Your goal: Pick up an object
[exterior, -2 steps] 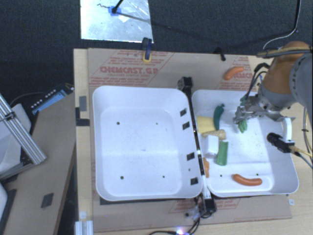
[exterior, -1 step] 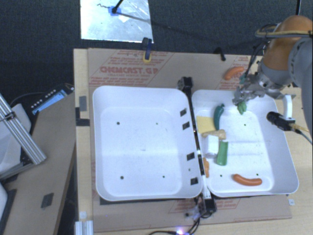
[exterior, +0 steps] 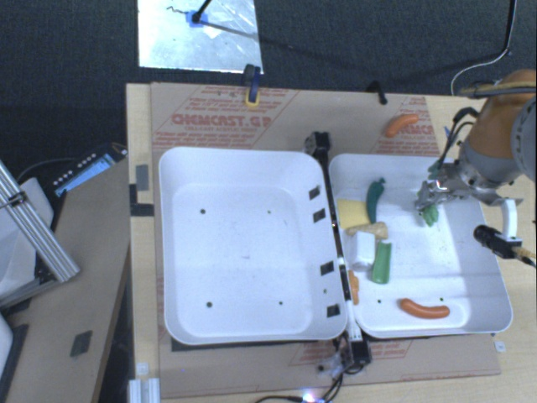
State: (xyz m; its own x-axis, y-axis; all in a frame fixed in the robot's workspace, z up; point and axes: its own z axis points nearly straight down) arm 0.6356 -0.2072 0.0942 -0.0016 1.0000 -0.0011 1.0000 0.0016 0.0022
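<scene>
End effector (exterior: 430, 198) over right bin (exterior: 487, 263), perhaps gripping green item (exterior: 430, 216).

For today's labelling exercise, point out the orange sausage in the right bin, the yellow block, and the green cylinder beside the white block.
orange sausage (exterior: 424, 310), camera view, middle of its body.
yellow block (exterior: 353, 212), camera view, top face.
green cylinder (exterior: 382, 262), camera view, mid-length.

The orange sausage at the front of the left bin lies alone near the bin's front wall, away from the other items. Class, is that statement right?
Not quite. The camera view shows the orange sausage at the front of the right bin, not the left one. The rest holds: it lies alone near the front wall, apart from the other items.
</scene>
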